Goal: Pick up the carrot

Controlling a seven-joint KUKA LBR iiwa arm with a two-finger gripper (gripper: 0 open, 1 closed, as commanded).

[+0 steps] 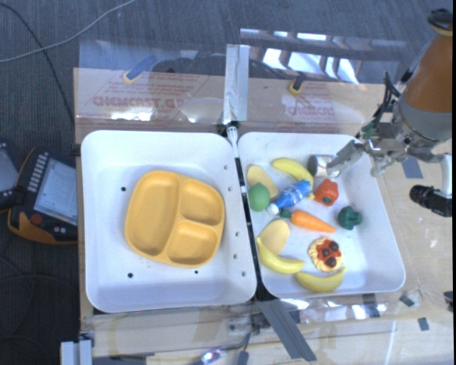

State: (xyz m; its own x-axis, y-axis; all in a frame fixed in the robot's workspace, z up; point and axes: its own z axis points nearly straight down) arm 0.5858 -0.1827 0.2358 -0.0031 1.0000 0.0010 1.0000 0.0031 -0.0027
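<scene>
Over the right bin's upper right part, the gripper [324, 165] is seen low above the toys, reaching in at a slant from the grey arm [425, 90] with its orange band. Whether the fingers are open or closed cannot be told, as they are too small and blurred; nothing is seen held between them.

Just below the gripper's tip a red pepper [326, 192] is found, and just left of it a yellow banana [292, 169]. The carrot [312, 220] lies further down, near the middle of the right bin [384, 226], flat on the floor, orange and tapered, with its point turned to the right and a green stub at its left end. It is not touched by the gripper.

Around the carrot other toys are crowded: a blue bottle [291, 197] just above its left end, a green ball [258, 197] further left, a dark green piece [349, 217] to the right, and a small pizza [326, 253] just below. Two more bananas [280, 261] are laid along the lower edge, beside a pale slice [274, 235].

A yellow divided tray [175, 217] is held in the left bin [106, 226].
</scene>
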